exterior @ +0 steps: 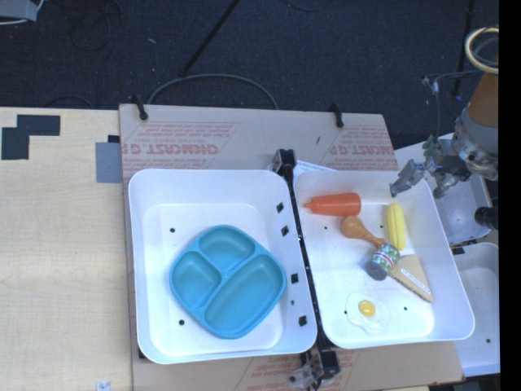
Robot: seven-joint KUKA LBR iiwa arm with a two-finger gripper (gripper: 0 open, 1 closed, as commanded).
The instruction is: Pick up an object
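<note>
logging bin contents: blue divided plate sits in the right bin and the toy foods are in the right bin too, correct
Not quite. The camera view shows the blue divided plate in the left bin, alone. The toy foods, such as the carrot, corn and fried egg, are indeed in the right bin.

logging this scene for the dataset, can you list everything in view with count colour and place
bins: 2, white, side by side on the bench
divided plate: 1, blue, left bin
carrot: 1, orange, right bin, far side
corn cob: 1, yellow, right bin, near its right wall
wooden-handled tool: 1, tan handle with grey head, middle of right bin
wedge piece: 1, tan, beside the tool's head
fried egg: 1, white with yellow yolk, right bin, near side
cardboard sheet: 1, brown, under the bins
arm: 1, grey and orange, right edge
jaws: 1 pair, grey, above the right bin's far right corner
</note>
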